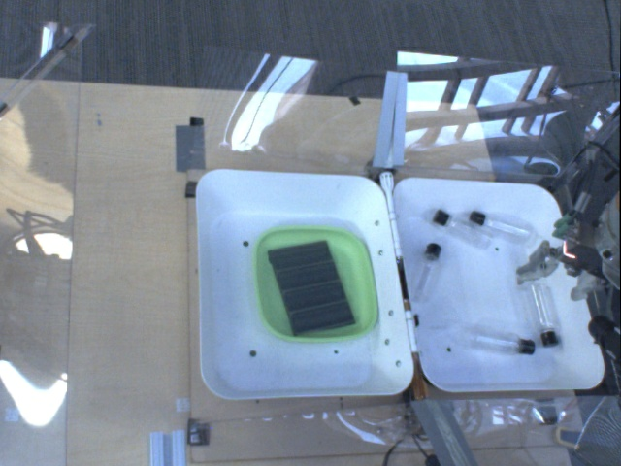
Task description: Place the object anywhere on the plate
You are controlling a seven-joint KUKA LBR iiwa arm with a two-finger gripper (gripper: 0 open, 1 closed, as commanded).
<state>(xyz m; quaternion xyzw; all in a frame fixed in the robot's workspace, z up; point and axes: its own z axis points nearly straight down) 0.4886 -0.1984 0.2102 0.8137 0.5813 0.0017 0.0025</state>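
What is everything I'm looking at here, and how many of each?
bins: 2, white, side by side on the bench; left bin, right bin
plate: 1, green, in the left bin
ridged block: 1, dark grey, lying on the plate
tubes: 5, clear with black caps, scattered in the right bin, e.g.
bench: 1, light wood
pincer: 1, grey metal, over the right bin's right side

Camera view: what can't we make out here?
- Gripper: small and blurred at the right edge; the finger state is unreadable.
- Arm: cut off by the right edge.
- Tubes in the right bin: clear and too small to see any contents.
- Dark block on the green plate: its make is unclear.
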